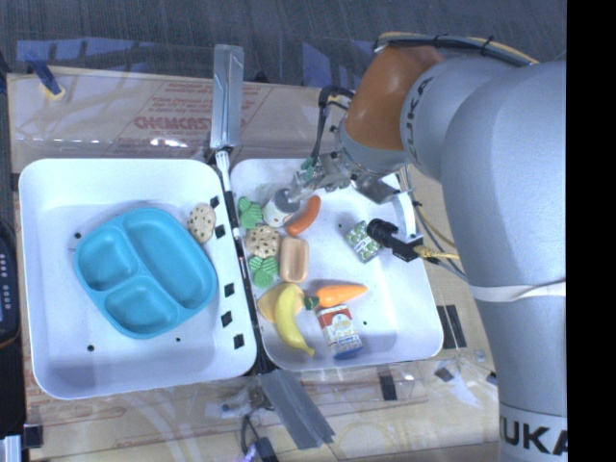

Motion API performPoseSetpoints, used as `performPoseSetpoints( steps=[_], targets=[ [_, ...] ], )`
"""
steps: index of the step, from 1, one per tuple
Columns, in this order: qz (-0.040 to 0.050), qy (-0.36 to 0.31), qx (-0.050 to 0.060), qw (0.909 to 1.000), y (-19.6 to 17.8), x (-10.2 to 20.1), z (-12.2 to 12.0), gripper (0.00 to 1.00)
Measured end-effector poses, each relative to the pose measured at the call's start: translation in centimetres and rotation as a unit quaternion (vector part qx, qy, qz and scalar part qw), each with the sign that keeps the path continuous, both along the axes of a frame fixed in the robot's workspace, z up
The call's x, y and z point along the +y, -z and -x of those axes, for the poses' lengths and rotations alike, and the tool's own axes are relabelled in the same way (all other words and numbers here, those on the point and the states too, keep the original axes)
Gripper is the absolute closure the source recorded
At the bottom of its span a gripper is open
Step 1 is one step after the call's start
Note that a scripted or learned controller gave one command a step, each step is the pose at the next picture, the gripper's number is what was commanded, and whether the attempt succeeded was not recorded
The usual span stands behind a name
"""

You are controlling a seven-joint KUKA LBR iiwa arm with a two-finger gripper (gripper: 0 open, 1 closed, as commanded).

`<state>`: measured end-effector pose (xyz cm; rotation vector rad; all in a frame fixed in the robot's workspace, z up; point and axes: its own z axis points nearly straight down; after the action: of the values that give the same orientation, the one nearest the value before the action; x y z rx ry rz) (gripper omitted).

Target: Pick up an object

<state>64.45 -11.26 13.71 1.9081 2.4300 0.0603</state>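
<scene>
My gripper reaches down into the back left of the right bin. Its tip sits right beside a red-orange sausage, touching or nearly touching its upper end. Just left of the tip lies a green leafy toy. In front of these are a speckled cookie, a tan bun, a yellow banana, an orange carrot and a small red-labelled can. A green packet lies to the right, under the arm.
The left bin holds a blue divided plate and a speckled biscuit by the divider. A black cable plug hangs over the right bin. The grey arm body covers the bench's right side.
</scene>
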Motion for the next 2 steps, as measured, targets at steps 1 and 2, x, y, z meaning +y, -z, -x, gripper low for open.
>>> performPoseSetpoints(
  steps=[1,2],
  targets=[
    [0.0008,-0.009,0.017,0.9998,1.8,-1.2,0.8,1.00],
    [-0.0025,0.038,0.027,0.9989,-8.4,5.5,-1.5,1.00]
  ],
)
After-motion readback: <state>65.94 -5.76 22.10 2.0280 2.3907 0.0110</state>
